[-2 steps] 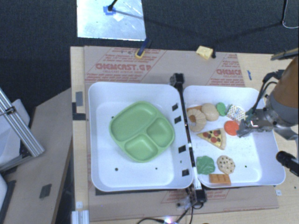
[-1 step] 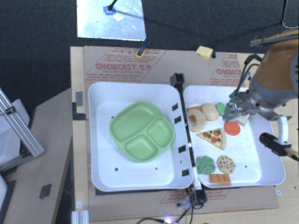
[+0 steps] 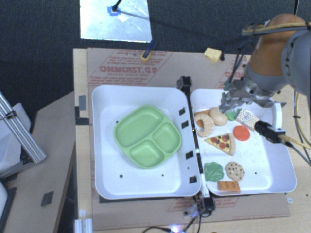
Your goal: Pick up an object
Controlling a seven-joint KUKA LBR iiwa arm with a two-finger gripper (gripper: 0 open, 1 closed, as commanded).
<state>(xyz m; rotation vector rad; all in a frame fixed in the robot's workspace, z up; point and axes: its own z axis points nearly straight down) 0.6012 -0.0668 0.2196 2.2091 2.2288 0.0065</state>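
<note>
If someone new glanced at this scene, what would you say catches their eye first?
Probably the green divided plate, lying alone in the left bin. Next, the cluster of toy food in the right bin, such as the pizza slice and cookie, with the arm's pincer at its far end.

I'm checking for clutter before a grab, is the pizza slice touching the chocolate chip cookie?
Apart. The camera view shows bare white bin floor between the pizza slice and the chocolate chip cookie.
</note>
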